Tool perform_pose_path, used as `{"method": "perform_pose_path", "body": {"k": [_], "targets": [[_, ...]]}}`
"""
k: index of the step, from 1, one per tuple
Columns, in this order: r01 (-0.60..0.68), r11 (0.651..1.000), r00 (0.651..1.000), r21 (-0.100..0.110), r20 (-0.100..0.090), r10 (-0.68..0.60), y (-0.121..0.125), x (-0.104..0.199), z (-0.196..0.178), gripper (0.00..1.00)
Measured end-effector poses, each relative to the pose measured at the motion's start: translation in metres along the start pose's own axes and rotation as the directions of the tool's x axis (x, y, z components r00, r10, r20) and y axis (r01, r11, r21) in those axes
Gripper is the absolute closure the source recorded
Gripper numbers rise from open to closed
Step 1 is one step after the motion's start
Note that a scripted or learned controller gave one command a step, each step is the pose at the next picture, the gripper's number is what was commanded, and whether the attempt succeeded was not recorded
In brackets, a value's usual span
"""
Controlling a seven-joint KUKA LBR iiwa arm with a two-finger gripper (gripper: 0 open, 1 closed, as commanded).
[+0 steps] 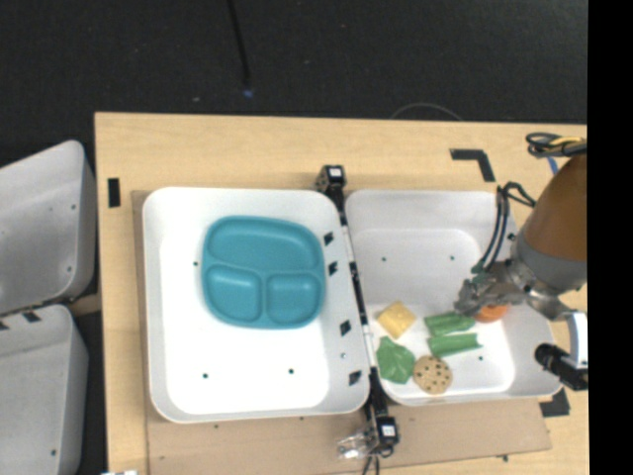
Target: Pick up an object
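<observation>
The task appears to be at an early stage: nothing is lifted, and every object lies on the floor of a bin. The two-finger gripper [482, 297] of the grey arm is low inside the right white plastic bin [415, 216], near its right wall. Whether its fingers are open or closed cannot be told, because that part is dark and blurred. Just beside the gripper there is a small orange object [492, 313], partly hidden, and a long green piece like a bean pod [451, 322]; a second green pod-like piece [454, 343] lies below it. These are the likely candidates for the pick, as a judgement. What is left is to close on one thing and to raise it.

Further left lie a pale yellow wedge that looks like cheese [397, 319], a crumpled green leaf-like thing [395, 362] and a round brown speckled cookie [431, 372]. In the left white bin [168, 364] rests a smooth teal plate with three compartments [263, 270], matte and rounded.
</observation>
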State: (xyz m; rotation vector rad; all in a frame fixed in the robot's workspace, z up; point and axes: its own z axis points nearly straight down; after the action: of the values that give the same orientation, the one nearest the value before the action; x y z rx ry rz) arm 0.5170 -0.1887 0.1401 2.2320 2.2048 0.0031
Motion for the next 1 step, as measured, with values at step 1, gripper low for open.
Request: {"method": "perform_pose_path", "body": {"k": [1], "targets": [[0.01, 1.0, 1.0, -0.002, 0.001, -0.01, 0.0067, -0.0064, -0.0458, 1.0]]}}
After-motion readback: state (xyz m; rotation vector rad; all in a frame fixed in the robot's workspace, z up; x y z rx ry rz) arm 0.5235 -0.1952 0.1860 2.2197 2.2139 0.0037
